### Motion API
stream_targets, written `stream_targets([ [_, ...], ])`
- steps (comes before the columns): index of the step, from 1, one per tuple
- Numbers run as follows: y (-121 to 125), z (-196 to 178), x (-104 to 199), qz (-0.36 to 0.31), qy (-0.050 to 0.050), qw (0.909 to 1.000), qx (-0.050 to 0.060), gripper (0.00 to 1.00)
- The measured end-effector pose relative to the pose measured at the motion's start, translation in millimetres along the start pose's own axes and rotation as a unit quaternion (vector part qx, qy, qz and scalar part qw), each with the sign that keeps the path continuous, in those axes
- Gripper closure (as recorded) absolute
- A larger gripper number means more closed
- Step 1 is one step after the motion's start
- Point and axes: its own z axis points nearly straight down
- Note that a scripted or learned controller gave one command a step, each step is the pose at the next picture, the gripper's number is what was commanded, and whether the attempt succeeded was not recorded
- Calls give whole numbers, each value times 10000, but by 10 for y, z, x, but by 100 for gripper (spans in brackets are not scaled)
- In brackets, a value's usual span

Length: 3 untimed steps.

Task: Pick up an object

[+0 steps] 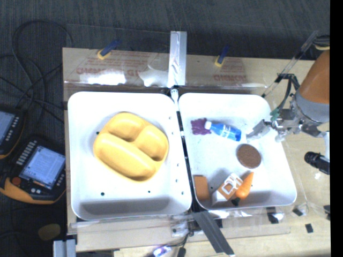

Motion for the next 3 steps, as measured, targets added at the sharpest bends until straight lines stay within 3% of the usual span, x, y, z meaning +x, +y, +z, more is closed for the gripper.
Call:
stream_targets([
  [1, -362, 886, -9, -128, 43, 9999, -36, 0],
  [2, -48, 934, 62, 265, 52, 9996, -47, 0],
  [3, -40, 856, 68, 252, 41, 9997, -58, 100],
])
